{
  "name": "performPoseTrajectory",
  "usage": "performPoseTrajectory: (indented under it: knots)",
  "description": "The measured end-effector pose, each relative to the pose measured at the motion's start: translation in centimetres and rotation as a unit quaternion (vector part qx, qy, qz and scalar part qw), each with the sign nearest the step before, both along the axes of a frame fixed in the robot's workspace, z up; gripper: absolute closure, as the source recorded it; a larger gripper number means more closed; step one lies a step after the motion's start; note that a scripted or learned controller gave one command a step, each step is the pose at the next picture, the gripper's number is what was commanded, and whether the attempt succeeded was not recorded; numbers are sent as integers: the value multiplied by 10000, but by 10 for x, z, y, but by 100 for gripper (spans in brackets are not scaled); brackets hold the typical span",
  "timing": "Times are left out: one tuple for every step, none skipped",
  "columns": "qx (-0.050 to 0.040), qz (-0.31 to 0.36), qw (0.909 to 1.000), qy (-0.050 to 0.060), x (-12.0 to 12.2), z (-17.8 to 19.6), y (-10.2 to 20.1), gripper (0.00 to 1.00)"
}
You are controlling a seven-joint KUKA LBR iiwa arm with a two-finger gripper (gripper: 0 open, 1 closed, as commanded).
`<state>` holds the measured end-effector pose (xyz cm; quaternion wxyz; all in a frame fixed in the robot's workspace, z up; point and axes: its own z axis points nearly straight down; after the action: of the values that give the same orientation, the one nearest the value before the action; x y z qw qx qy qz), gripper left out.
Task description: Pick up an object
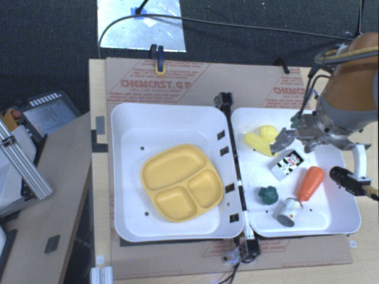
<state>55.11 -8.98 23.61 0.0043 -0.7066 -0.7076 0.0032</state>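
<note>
The right bin (pixel 340 220) holds several small objects. A yellow banana-like toy (pixel 261 138) lies at its upper left. A small white box with a printed pattern (pixel 287 163) sits just below and right of it. An orange carrot-shaped piece (pixel 310 183) lies tilted beside a grey cup (pixel 286 211) and a dark green lump (pixel 268 194). My gripper (pixel 284 141) hangs low over the bin, between the yellow toy and the white box. I see nothing held in it.
The left bin (pixel 127 158) contains a yellow divided plate (pixel 180 182). A black divider strip (pixel 232 164) runs between the bins. A black handle-like part (pixel 349 180) juts over the right bin's right edge. The grey arm (pixel 349 93) covers the right bin's upper right corner.
</note>
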Motion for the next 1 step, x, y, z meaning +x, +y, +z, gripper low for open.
performPoseTrajectory:
  knots:
    - [-7,10,10000,-62,2,6,0,0]
